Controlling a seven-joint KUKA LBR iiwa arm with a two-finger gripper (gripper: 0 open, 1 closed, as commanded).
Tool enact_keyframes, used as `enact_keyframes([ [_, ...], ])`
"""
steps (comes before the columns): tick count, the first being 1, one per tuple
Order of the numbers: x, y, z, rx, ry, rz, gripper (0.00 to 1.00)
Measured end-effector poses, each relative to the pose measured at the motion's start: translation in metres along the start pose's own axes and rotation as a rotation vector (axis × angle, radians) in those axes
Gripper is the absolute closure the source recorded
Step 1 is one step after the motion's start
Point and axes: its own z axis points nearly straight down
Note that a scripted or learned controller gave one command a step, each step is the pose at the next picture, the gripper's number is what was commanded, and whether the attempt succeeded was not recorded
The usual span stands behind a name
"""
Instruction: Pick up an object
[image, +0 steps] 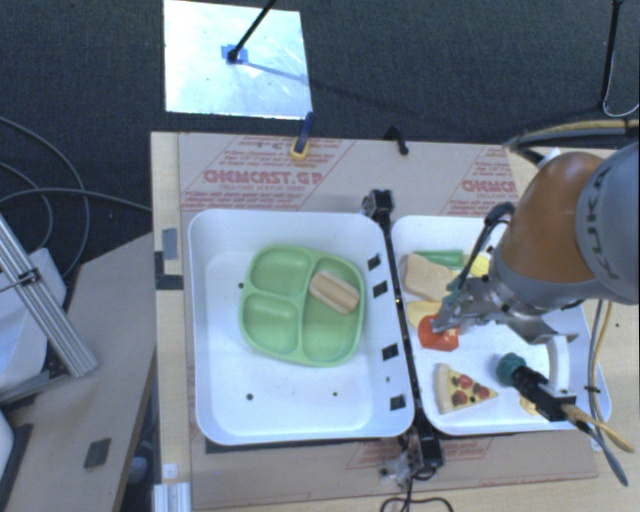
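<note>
The right bin (420, 415) holds several toy foods: a red piece (436, 336), a pizza slice (461, 389), a tan bread-like piece (426, 276), a green piece (440, 257) and a small yellow bit (481, 266). My gripper (448, 318) hangs over the right bin, right above the red piece and touching or nearly touching it. The arm's orange band (555, 225) and grey wrist cover the bin's right half. A green divided plate (296, 305) lies in the left bin (220, 330) with a tan bun-like piece (334, 291) in its upper right compartment.
A black divider with clips (392, 310) runs between the bins. A teal and black fitting (520, 374) on the arm hangs over the right bin's lower right. A shiny sheet (237, 60) lies behind the bench. A metal frame (40, 310) stands at left.
</note>
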Motion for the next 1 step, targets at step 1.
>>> enact_keyframes([
  [1, 0.0726, 0.0233, -0.0509, 0.002, 0.001, 0.0, 1.0],
])
